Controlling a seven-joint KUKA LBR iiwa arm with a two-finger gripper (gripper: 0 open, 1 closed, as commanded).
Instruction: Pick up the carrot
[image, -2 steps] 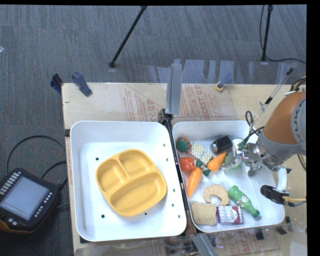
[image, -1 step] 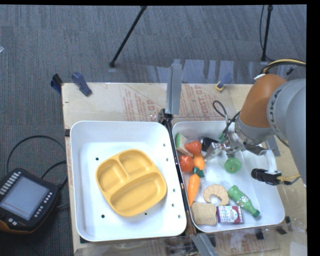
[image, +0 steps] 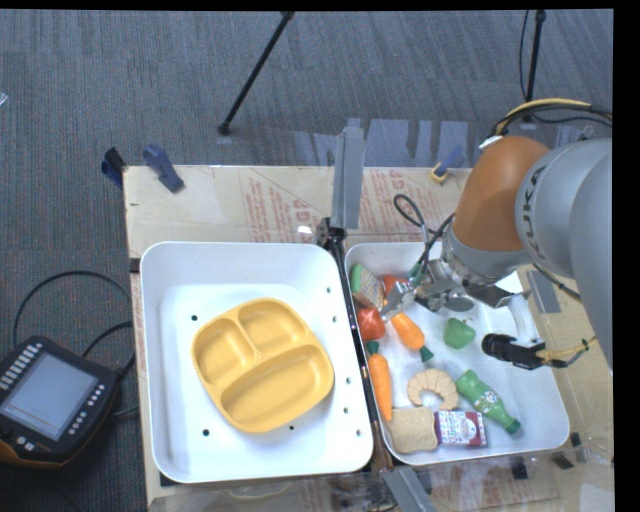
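A yellow divided plate (image: 263, 363) lies in the left bin (image: 160, 300). In the right bin (image: 545, 420), a long carrot (image: 381, 385) rests along the left wall, near a tomato (image: 370, 323). A shorter carrot (image: 408, 331) lies just below the gripper (image: 415, 290), whose finger state I cannot tell. Right of these lie a bagel (image: 432, 388) and a green bottle (image: 487, 401).
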